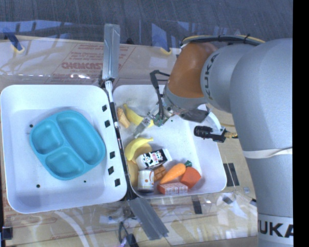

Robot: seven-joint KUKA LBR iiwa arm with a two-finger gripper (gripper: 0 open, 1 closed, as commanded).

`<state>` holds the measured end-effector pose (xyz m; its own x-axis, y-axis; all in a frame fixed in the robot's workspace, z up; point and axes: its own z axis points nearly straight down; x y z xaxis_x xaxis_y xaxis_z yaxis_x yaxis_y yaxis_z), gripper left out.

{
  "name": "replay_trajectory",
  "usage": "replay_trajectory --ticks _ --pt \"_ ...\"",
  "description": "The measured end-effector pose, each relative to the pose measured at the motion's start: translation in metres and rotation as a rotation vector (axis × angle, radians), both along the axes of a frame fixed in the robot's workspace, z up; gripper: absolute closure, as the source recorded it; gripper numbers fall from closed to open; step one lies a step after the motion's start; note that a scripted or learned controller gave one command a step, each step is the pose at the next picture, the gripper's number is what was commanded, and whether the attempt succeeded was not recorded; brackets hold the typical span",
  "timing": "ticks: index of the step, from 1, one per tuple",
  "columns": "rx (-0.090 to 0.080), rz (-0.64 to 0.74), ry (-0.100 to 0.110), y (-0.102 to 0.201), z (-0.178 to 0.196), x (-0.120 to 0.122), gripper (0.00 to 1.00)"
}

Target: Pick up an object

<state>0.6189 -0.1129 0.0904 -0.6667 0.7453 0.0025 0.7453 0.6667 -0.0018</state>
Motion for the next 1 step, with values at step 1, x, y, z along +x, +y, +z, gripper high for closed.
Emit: replay_trajectory --ticks 1 --pt "0.0 0.009 -0.004 -0.0028 0.0016 0.0211 0.0"
